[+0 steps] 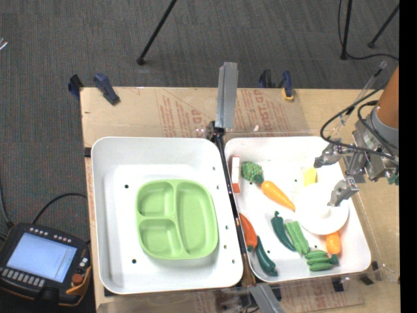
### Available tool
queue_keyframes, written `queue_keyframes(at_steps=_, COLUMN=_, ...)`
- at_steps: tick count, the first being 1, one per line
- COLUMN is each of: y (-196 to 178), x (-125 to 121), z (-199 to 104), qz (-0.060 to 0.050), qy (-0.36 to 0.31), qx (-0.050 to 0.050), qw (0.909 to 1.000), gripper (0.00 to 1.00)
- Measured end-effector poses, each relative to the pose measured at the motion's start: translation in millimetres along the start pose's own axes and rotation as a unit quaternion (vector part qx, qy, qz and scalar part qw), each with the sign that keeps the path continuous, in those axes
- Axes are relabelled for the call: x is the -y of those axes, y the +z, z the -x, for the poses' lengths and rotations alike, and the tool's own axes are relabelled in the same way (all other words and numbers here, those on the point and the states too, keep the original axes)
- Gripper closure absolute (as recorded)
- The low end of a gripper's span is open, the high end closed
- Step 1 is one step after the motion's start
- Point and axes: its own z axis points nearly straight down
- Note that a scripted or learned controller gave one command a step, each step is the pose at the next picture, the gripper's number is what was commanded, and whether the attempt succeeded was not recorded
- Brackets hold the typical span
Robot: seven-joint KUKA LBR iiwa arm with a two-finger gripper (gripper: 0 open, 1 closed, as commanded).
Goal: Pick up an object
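From the overhead camera I see the left bin (pixel 111 168) holding a green divided tray (pixel 176 220); the right bin (pixel 273 147) holds a carrot (pixel 277 193), a white plate (pixel 319 217) and green vegetables (pixel 298 237). My gripper (pixel 337 175) hangs spread and holding nothing above the plate, and the bench's red printing is unreadable.

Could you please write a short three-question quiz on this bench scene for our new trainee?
1. True or false: the green divided plate lies in the left bin.
2. Which object does the white plate partly cover at its lower edge? A) the toy carrot B) the small orange item C) the yellow block
3. Fill in: the gripper hovers over the ____ bin.

Key
1. True.
2. B.
3. Right; its fingers stand apart with nothing between them.
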Motion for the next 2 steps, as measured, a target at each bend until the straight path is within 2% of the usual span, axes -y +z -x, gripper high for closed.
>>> queue_keyframes(at_steps=1, y=143.3, x=-34.6, z=19.6, qz=0.002, qy=-0.009, qx=-0.005, qw=0.9999, gripper=0.0)
queue_keyframes(at_steps=2, y=162.5, x=-76.0, z=18.6, qz=-0.001, qy=0.041, qx=0.009, qw=0.9991, gripper=0.0)
